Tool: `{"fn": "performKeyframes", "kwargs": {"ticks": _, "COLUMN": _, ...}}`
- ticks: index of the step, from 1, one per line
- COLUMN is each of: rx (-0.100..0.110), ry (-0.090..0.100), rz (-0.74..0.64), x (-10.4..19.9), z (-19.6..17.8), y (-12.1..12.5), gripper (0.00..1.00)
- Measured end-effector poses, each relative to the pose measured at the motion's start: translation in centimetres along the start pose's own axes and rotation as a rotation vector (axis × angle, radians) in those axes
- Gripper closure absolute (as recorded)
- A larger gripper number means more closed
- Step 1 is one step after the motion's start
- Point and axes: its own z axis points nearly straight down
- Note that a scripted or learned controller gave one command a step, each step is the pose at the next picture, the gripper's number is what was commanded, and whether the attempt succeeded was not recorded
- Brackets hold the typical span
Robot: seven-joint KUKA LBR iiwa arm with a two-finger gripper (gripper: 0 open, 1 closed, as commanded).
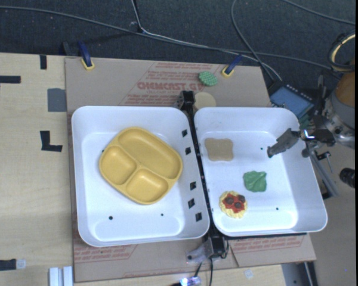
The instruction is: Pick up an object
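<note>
While the arm (340, 109) is reaching in from the right, its gripper (281, 144) is hanging over the right bin (286, 219), near that bin's right wall. How far the fingers are parted I cannot tell, as they are showing as one dark shape, and nothing is showing between them. Three objects are lying apart in this bin: a tan toast slice (219, 149) by the left wall, a green leaf (255, 180) toward the middle, and a small pizza (233, 204) with red topping nearer the front. A yellow tray (140, 164) with three compartments is sitting tilted in the left bin (83, 159).
</note>
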Motion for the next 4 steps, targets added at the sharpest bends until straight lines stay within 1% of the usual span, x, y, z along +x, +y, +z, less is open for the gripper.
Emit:
{"fn": "performKeyframes", "kwargs": {"ticks": 1, "rx": 0.004, "ry": 0.001, "rz": 0.0, "x": 0.8, "z": 5.3, "y": 0.7, "gripper": 0.0}}
{"fn": "performKeyframes", "kwargs": {"ticks": 2, "rx": 0.006, "ry": 0.002, "rz": 0.001, "x": 0.5, "z": 11.6, "y": 0.1, "gripper": 0.0}}
{"fn": "performKeyframes", "kwargs": {"ticks": 3, "rx": 0.006, "ry": 0.001, "rz": 0.001, "x": -0.3, "z": 17.6, "y": 0.2, "gripper": 0.0}}
{"fn": "performKeyframes", "kwargs": {"ticks": 4, "rx": 0.001, "ry": 0.001, "rz": -0.001, "x": -0.2, "z": 16.2, "y": 0.3, "gripper": 1.0}}
